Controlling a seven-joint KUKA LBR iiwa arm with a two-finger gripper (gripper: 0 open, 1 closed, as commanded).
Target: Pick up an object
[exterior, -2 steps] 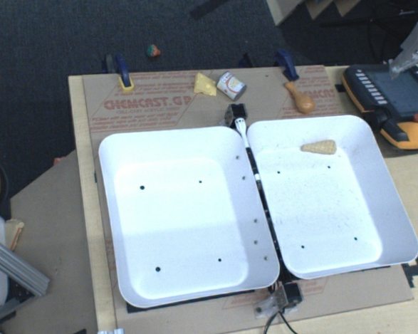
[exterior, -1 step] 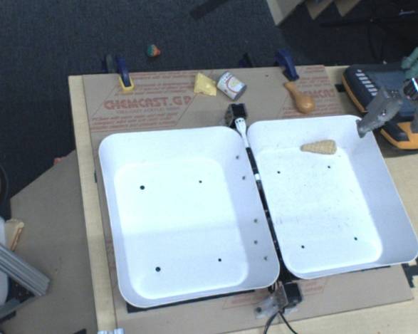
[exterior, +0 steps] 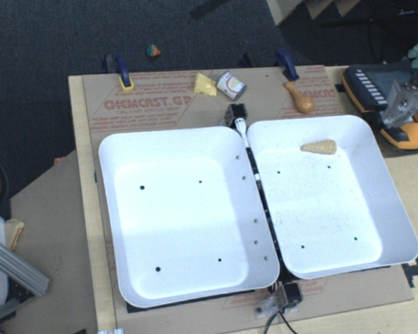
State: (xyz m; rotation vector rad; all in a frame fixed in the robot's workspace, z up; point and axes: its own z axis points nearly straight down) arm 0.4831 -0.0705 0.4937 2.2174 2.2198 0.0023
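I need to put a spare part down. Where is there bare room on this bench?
The left bin is bare wall to wall. The right bin is free below the tan piece near its far wall. The cardboard strip behind the bins is crowded with small items and clamps.

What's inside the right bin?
One tan, lumpy piece lies near the far wall of the right bin. The bin's whole floor is in plain view, nothing covered.
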